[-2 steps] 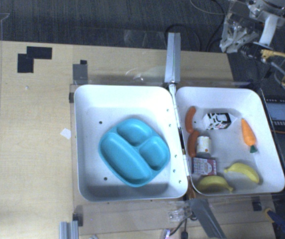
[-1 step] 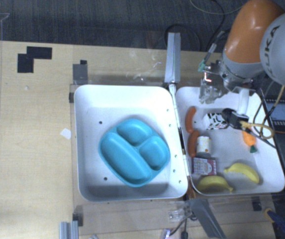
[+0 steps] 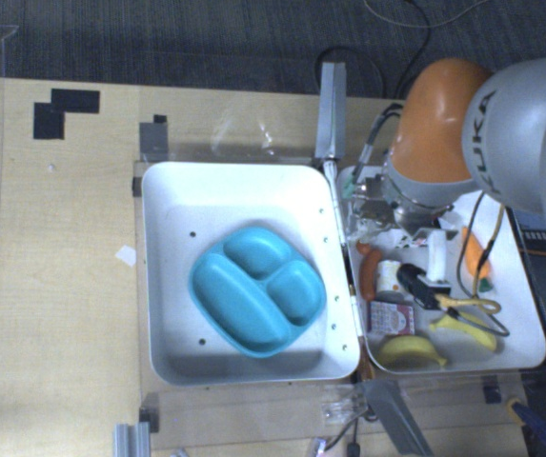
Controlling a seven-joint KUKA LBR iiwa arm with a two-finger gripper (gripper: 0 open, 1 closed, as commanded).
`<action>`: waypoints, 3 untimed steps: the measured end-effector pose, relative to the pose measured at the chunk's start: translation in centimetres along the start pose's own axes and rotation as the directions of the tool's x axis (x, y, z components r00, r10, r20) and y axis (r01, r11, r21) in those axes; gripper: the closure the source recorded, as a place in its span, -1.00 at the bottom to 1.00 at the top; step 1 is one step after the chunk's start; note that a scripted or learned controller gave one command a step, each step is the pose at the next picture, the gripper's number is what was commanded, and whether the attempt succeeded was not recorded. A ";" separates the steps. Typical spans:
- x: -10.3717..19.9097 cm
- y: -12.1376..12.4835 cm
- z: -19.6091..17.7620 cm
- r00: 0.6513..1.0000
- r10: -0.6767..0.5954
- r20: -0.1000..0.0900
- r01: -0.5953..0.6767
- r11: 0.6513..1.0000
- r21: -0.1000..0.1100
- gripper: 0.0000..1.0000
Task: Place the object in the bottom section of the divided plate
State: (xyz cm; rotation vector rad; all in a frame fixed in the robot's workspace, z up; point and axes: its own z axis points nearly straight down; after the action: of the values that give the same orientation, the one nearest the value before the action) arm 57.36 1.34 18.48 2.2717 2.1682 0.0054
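Observation:
A blue divided plate (image 3: 256,288) lies in the left white bin (image 3: 172,208), with one long section at its lower left and two smaller ones at its upper right; nothing lies on it. My gripper (image 3: 398,239) hangs low over the upper part of the right bin (image 3: 530,336), under the orange-banded wrist, which hides most of it. Just left of and below the gripper lies a reddish-brown sausage (image 3: 369,270). I see nothing clearly held.
The right bin also holds a yellow banana (image 3: 412,351) at the front, a second banana (image 3: 466,331), an orange carrot (image 3: 473,255) at the right and a small printed packet (image 3: 391,318). A metal divider post (image 3: 330,112) stands between the bins.

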 end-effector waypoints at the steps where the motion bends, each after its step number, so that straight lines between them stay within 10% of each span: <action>1: 0.3 -6.6 0.0 0.920 0.391 0.001 -0.391 0.920 0.002 1.00; 2: 7.2 2.6 -3.9 0.884 0.468 0.000 -0.468 0.884 -0.001 1.00; 3: 13.1 -2.8 4.8 0.824 0.566 0.002 -0.566 0.824 0.002 1.00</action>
State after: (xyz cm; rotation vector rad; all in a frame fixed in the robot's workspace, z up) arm 55.16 14.60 13.67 2.8143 1.3986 0.0015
